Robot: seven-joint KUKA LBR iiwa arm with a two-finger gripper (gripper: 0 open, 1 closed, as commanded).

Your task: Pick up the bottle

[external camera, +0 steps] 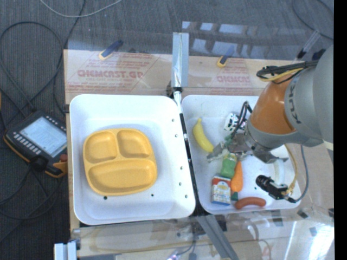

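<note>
The bottle (228,167) is a small green one lying in the right bin (193,145), between a banana and a carrot. My gripper (226,153) hangs low over the bottle's upper end, reaching in from the right. Its grey fingers (216,151) stand spread to either side of the bottle's top, so the gripper is open. The bottle rests on the bin floor and I see no grip on it. The wrist hides part of the bin behind the gripper.
In the right bin a banana (203,135) lies to the left, with an orange carrot (237,177), a juice carton (220,191) and a red sausage (250,202) crowded near the front. The left bin (87,199) holds a yellow divided plate (119,160).
</note>
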